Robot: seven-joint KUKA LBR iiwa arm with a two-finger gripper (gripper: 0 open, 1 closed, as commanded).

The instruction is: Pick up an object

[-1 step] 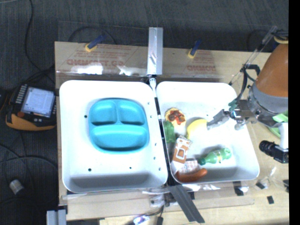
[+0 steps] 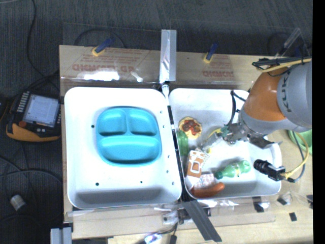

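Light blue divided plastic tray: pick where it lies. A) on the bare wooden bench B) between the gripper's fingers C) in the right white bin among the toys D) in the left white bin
D: the light blue divided plastic tray lies flat in the left white bin.

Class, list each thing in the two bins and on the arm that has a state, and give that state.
Blue divided plate: upright in left bin.
Pizza toy: flat in right bin.
Green bottle: on its side.
Sausage: lying by near wall.
Gripper: low in right bin.
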